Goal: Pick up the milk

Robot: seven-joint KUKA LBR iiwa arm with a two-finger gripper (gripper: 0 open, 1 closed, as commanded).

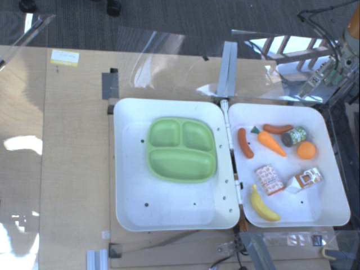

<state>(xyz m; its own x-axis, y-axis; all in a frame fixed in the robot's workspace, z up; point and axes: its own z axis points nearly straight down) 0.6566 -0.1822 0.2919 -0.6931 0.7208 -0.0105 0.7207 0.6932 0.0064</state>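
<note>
White milk carton [307, 178] is lying tilted, long axis running lower-left to upper-right, well below the gripper [331, 72] you are parking upper right; claw state: cannot tell.

A shallow white left bin [126, 167] holds a light green plastic divided plate [181, 149] with three compartments, set toward the bin's upper middle. In the shallow white right bin [332, 207] lie toy foods: a red sausage [244, 143] near the left wall, an orange carrot with a green top [270, 142] just beside it, a second reddish sausage [277, 129] above, a small green-labelled can [294, 136] on its side, a round orange fruit [306, 150], a pink patterned box [269, 179], and a yellow banana [261, 203] below it.
</note>
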